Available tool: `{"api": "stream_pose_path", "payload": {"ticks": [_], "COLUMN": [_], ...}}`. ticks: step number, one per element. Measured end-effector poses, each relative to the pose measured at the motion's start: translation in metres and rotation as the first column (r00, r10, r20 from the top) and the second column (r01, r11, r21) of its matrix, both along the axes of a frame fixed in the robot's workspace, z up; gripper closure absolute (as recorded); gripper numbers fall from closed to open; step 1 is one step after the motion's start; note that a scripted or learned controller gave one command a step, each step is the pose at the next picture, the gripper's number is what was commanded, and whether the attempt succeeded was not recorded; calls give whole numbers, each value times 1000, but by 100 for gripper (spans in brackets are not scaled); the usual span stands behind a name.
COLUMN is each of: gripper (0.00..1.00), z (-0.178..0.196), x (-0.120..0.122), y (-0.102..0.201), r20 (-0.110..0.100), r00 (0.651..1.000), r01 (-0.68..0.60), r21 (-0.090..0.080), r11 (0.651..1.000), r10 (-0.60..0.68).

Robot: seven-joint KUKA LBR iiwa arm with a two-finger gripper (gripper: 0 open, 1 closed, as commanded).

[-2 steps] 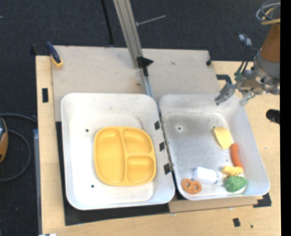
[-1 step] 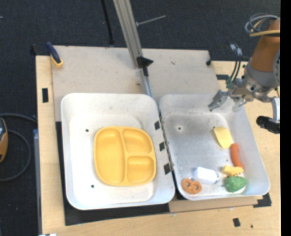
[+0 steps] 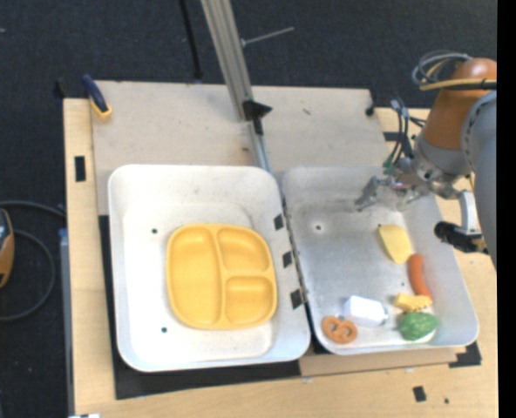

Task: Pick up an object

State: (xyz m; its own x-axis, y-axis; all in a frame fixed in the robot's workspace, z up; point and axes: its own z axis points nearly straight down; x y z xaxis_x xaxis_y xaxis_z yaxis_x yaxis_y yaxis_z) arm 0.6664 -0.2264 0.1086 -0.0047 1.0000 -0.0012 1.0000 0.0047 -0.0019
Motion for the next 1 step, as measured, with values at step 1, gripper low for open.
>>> {"api": "stream_pose_path", "payload": {"ticks": [1], "gripper": [0], "z": [-7], "x": [1], "y": [-1], "r20": [3], "r00": [1000], "r01": [-2], "r21": [-2], "r11": [1000], "r10": [2]}}
